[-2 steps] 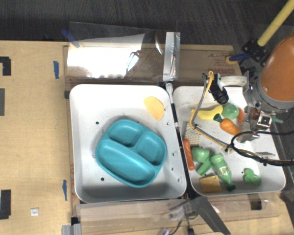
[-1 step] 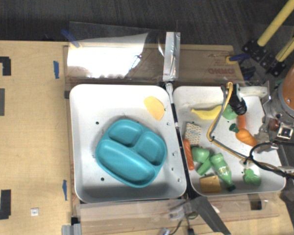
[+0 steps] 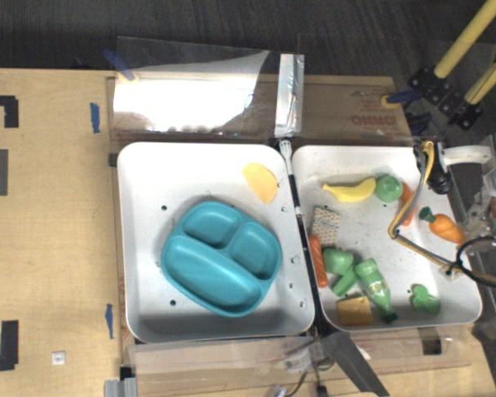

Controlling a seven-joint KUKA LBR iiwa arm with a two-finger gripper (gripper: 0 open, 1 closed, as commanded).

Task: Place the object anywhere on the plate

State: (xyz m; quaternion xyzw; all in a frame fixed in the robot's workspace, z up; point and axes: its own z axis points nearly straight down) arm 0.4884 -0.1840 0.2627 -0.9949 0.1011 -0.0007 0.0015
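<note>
Legible markings: the cardboard beyond the bins carries red print, too blurred to read.

Gripper: at the right bin's far-right rim, partly cut off by the frame edge. Whether it is spread or closed cannot be told.

Plate: teal, rounded, three compartments. It lies in the left bin, well left of the gripper. A yellow piece lies near its upper-right edge, apart from it.

Near the gripper: carrot, just left; banana and green ball, further left.
</note>
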